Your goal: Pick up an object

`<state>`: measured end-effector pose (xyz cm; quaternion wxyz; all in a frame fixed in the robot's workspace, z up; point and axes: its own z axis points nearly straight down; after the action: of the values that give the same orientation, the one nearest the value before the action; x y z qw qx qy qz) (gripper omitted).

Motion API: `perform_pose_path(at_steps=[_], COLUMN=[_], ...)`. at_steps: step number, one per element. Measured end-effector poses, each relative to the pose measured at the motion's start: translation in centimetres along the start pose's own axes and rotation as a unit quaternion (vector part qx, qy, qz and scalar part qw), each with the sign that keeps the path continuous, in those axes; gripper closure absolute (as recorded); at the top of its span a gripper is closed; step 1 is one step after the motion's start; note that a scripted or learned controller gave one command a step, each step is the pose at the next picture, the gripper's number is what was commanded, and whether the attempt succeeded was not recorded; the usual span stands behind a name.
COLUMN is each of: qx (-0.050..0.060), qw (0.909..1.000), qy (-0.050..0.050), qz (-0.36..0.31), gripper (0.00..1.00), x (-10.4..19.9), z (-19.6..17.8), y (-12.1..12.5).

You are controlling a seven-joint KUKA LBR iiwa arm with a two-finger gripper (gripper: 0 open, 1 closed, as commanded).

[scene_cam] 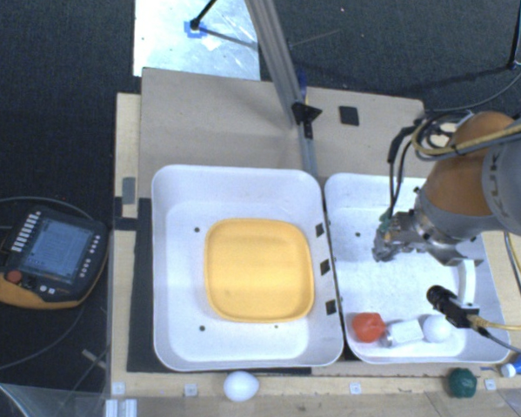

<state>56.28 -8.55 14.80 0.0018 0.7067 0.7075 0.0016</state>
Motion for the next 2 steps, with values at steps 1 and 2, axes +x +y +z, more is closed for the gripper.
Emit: perform_pose_path(at_steps=[1,2], qx=[0.000,0.000], qw=[1.0000,1.0000], qy=[0.000,0.000], qz=[0.000,0.000], gripper=[1.00,1.00], x=[-0.7,-0.7], z=[-4.6,-8.9], y=[0.6,0.7])
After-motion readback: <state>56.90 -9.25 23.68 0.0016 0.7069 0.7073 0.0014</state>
